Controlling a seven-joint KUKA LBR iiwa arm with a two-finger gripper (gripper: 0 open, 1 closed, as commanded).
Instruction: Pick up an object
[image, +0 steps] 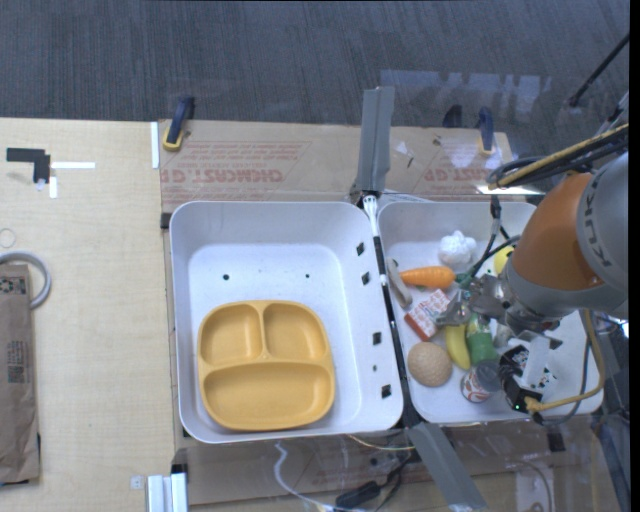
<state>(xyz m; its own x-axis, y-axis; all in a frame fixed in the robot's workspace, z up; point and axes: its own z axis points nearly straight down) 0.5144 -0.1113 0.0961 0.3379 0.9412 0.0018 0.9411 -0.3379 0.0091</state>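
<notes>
Your gripper (482, 318) hangs low over the right bin (440, 400), in the thick of the clutter there, and you cannot tell from this angle whether it is open, closed or holding anything: the wrist and the orange band of the arm (555, 245) cover most of it. Right beneath and beside it you see a green object (480, 346) and a yellow banana-like piece (456, 347), touching each other. Just left of those lies a red-and-white packet (427, 312), and above that a carrot (427, 276) lying across the bin, its tip pointing left. A white lumpy item (458, 246) sits near the bin's far side. Toward the near edge you have a tan round ball (430, 364) and, to its right, a small can-like object (477, 385) with a red and white label.

Move outward to the left bin (190, 300): a yellow divided tray (266, 364) lies flat in its near half. Further left on the bench, a brown paper bag (17, 370) rests at the edge.
</notes>
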